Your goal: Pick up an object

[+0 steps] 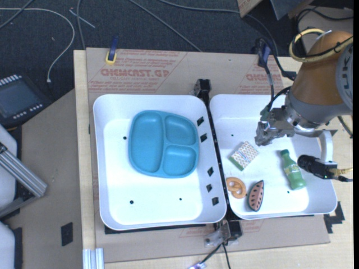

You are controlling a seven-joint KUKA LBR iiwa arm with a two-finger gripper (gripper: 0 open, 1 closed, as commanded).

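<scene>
In the right bin (235, 111) lie a checkered green-and-white packet (244, 154), a green bottle (293, 170), a pretzel (236, 187) and a brown watermelon-like slice (256, 195). My gripper (265, 132) hangs over the right bin, just above and to the right of the checkered packet. Nothing shows between its fingers. The green bottle lies to its lower right.
The left bin (112, 195) holds a blue divided plate (164, 143). A black clip strip (208, 150) runs between the two bins. The arm's orange and grey body (322, 77) covers the right bin's upper right corner. Cables lie on the floor beyond the bench.
</scene>
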